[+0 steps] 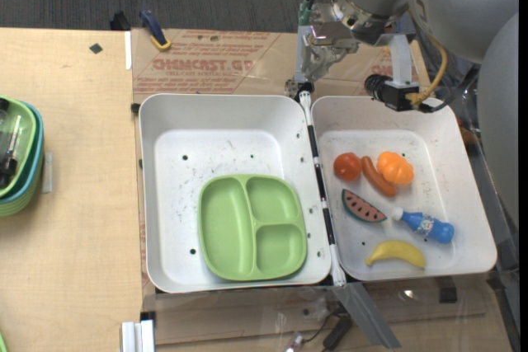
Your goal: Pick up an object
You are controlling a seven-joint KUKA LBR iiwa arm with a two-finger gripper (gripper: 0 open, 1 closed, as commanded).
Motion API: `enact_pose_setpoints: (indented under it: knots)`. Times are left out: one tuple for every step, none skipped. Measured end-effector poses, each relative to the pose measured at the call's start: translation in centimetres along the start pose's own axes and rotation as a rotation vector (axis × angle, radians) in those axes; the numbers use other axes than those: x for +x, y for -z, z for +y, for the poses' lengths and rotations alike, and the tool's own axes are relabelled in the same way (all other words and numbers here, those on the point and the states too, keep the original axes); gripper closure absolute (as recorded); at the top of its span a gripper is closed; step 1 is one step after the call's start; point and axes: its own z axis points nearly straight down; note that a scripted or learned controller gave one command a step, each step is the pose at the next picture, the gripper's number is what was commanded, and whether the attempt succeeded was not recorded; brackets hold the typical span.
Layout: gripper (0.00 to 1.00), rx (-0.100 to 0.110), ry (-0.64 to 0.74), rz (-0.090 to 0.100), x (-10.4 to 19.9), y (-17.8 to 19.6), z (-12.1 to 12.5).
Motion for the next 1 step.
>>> enact_pose_setpoints:
  knots:
    - [1.0,0.0,-0.013,0.0,8.15,-0.57,0.95]
